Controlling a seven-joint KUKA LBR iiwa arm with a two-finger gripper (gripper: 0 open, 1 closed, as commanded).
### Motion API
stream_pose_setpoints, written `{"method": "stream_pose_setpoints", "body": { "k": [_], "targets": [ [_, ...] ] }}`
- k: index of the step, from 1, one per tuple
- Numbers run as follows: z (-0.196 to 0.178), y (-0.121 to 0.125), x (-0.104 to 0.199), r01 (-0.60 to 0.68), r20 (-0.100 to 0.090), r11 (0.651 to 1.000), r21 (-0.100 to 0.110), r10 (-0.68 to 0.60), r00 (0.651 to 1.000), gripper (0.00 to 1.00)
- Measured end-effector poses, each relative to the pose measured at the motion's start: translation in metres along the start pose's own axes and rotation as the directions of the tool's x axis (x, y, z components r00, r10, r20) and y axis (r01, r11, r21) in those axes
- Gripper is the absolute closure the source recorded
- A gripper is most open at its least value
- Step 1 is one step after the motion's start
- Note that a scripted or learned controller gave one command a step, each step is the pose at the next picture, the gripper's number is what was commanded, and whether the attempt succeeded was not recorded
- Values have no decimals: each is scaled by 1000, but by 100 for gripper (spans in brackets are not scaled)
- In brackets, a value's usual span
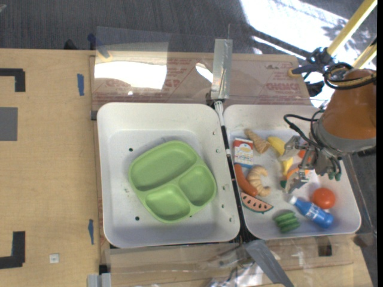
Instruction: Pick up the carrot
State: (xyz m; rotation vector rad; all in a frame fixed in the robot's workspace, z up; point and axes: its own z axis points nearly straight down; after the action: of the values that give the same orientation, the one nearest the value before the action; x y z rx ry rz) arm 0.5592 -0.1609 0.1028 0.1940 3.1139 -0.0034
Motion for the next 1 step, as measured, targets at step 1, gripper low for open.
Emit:
{"method": "stream_pose_setpoints", "body": {
  "k": [1],
  "targets": [
    [-7,-29,-10,145,-14,989,-2,-145,989,0]
  ]
}}
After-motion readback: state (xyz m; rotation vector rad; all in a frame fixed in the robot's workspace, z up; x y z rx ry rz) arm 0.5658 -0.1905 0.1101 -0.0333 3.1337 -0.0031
